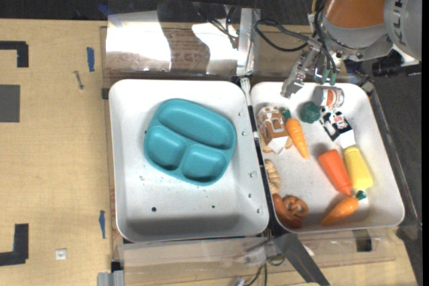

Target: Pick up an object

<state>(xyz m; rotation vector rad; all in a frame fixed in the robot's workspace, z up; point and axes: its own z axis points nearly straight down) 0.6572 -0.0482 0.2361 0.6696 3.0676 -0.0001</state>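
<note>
Above the right bin's (385, 164) far rim, the gripper (295, 85) is hovering (whether parted or pinched, I cannot tell). It is carrying nothing, probably lining up over the toy food crowding below.

Teal divided plate (190, 139) lies in left bin (127, 211).

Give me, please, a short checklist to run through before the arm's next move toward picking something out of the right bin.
1. Gripper above the right bin, at its far left corner: ok.
2. Nothing held between its fingers: ok.
3. Target beneath the gripper: not ok; the nearest items, the small house-shaped toy and the green round piece, lie off to the near side.
4. Items separated enough for a clean grasp: not ok; the yellow piece and orange piece touch.
5. Teal divided tray in the left bin, out of the way: ok.
</note>
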